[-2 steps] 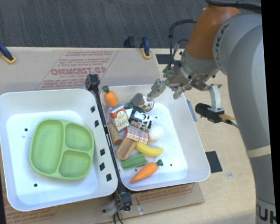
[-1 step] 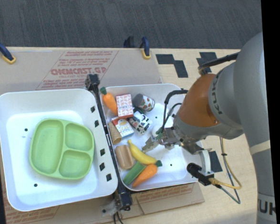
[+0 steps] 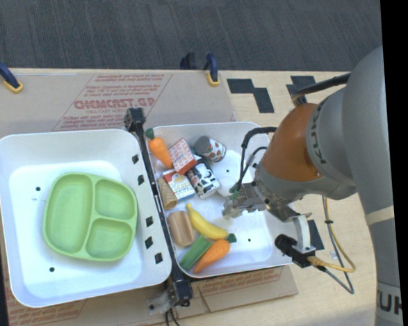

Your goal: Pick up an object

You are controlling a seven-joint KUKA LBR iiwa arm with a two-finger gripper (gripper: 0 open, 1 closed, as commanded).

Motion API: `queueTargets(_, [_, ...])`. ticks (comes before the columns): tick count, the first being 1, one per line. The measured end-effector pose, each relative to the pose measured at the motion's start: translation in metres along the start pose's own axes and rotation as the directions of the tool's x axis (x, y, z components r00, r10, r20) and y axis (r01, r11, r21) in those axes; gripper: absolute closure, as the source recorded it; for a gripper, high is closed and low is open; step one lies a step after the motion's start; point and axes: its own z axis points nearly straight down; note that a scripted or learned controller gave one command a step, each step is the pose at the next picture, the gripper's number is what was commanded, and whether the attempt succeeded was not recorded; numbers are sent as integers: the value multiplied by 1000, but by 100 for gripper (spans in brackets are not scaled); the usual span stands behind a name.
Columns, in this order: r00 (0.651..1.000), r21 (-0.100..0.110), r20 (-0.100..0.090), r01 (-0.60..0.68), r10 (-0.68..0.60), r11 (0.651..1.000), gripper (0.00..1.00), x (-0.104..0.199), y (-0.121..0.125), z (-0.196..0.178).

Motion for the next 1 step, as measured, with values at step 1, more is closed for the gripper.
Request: queueTargets(1, [1000,-8,3,-7,7,1000,100,-45,9,-172])
